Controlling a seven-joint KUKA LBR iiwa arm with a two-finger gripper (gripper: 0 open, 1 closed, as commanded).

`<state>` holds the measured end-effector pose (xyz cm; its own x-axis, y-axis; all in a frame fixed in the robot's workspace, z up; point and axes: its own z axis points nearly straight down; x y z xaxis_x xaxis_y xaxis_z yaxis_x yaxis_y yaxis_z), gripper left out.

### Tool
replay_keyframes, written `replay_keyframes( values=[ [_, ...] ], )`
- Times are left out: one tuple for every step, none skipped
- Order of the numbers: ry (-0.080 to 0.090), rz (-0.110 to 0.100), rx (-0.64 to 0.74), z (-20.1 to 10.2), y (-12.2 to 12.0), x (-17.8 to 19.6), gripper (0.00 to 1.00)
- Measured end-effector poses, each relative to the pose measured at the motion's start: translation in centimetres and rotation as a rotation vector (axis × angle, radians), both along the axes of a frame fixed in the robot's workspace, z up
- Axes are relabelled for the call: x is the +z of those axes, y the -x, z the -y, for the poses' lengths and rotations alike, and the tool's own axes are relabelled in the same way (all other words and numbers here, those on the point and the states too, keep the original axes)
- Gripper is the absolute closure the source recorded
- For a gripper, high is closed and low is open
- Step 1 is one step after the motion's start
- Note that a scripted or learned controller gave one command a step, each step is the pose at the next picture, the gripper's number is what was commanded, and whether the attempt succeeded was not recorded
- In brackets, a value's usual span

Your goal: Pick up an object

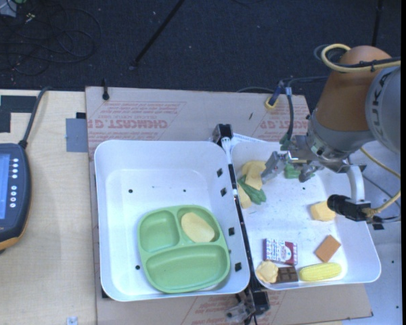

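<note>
My gripper [287, 171] hangs over the upper part of the right bin [365, 266], with the grey arm and its orange band behind it to the right. Its two fingers look spread, so it is open, with nothing between them. Just to its left, against the divider, lies a yellow toy with a green piece [252, 183]. In the same bin lie a yellow chunk [322, 211], an orange block [328, 248], a red-and-white box [279, 250], a corn cob [320, 271], a yellow lump [267, 271] and a small brown piece [288, 274].
The left bin [115, 181] holds a green divided plate [179, 266] with a yellow item [198, 227] in its upper right compartment. A black clamp [346, 206] juts over the right bin's right side. A handheld pendant [3, 195] lies at the far left.
</note>
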<state>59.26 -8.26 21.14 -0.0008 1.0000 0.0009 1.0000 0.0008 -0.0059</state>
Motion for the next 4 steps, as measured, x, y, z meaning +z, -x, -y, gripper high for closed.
replay_keyframes(
  values=[
    [0.003,0.002,-0.003,5.7,-0.3,0.3,0.00],
    [0.001,-0.005,-0.007,10.7,8.4,-1.3,0.00],
    [-0.003,-0.006,-0.002,12.7,10.6,-8.4,0.00],
    [-0.001,0.002,0.001,12.1,4.8,-12.4,0.00]
  ],
)
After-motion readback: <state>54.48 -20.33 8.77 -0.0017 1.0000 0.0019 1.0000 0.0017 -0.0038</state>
